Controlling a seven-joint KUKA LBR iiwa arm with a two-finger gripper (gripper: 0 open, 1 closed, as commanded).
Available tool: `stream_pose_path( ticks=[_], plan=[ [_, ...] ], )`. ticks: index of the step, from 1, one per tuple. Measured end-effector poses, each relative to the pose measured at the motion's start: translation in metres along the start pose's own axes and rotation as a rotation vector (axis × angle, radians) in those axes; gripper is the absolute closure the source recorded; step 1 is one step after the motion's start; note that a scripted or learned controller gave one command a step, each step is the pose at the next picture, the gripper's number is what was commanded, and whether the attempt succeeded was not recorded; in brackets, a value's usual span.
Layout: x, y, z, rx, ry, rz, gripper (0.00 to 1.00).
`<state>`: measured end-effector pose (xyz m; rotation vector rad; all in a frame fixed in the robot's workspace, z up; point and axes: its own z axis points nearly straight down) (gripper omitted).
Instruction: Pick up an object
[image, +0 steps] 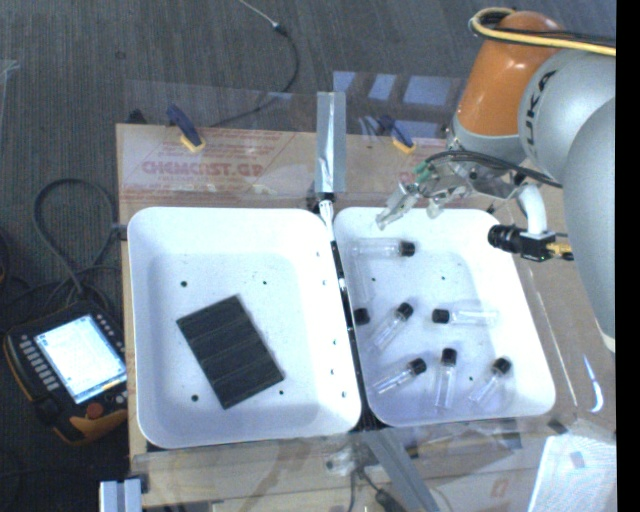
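My gripper hovers spread and empty at the right bin's far rim; the nearest vial lies just below it, long axis crosswise.

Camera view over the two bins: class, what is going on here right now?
A grey robot arm reaches in from the right, its gripper hanging over the far edge of the right bin with nothing between its fingers. Several small clear vials with black caps lie scattered there, the nearest one just below it. The left bin holds a dark ribbed slab.
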<state>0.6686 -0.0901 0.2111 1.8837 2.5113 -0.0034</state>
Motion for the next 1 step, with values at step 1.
stream_pose_path(
  ticks=[1],
  plan=[
    [-0.0542, -0.0252, 0.1081, 0.002, 0.001, -0.047, 0.00]
  ],
)
